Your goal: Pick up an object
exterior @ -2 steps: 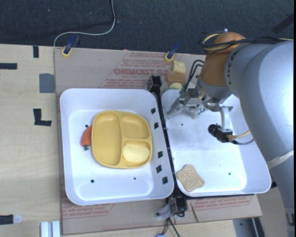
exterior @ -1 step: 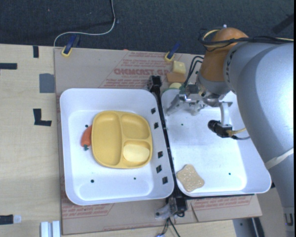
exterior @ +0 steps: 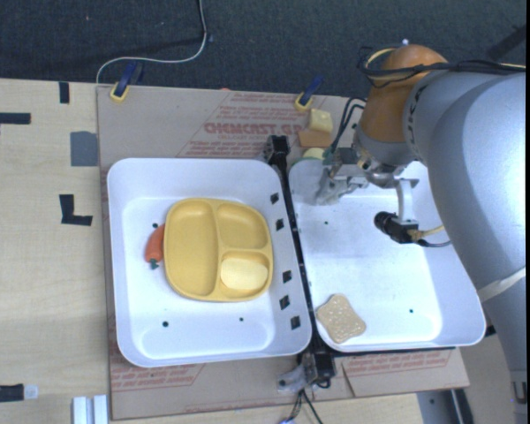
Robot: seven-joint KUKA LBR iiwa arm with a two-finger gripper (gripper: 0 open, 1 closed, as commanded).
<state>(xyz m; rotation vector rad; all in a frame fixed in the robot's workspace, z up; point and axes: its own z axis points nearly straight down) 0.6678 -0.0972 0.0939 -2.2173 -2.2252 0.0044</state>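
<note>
Claw (exterior: 333, 184) at right bin's (exterior: 442, 325) far corner — grip state unclear; cracker (exterior: 340, 317) lies well apart — descend centred.

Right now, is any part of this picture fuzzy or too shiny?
In the camera view the big grey arm looks soft and blurry because it is so near the camera; the gripper is smeary too. The yellow plate and the cracker look sharper. The white bins are bright, with soft shadows along their walls.
</note>
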